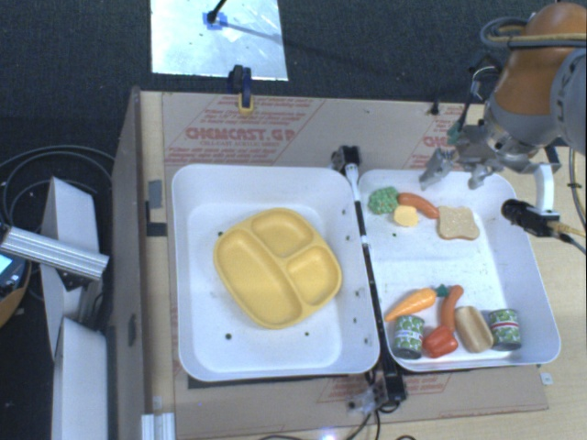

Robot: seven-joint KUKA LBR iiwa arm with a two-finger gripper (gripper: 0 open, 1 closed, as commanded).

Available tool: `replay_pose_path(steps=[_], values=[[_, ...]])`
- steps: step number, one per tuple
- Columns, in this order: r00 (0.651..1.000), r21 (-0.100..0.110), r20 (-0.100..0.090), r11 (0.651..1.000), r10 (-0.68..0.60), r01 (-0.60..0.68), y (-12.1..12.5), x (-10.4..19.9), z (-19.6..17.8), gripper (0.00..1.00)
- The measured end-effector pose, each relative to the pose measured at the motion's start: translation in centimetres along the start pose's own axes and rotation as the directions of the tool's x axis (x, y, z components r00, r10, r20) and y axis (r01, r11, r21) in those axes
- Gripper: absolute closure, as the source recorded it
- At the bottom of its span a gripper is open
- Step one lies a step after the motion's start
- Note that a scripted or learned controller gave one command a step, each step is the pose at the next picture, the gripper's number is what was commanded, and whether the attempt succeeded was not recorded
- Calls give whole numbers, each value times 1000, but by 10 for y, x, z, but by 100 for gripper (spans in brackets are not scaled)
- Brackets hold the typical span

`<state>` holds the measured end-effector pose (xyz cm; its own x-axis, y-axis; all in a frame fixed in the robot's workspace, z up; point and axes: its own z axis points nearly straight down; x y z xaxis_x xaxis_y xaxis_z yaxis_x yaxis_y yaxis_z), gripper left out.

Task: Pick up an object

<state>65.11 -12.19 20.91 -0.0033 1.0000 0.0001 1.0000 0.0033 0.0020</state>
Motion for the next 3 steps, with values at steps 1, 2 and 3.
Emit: replay_pose_path(steps=[1, 2, 3], values=[[1000, 0, 0, 1000, 2, -2, -21, 19, 125, 0], [1000, 17, 0, 1000, 3, -3, 11, 35, 126, 0], [1000, 9, 0, 1000, 0, 0, 13, 36, 115, 100]])
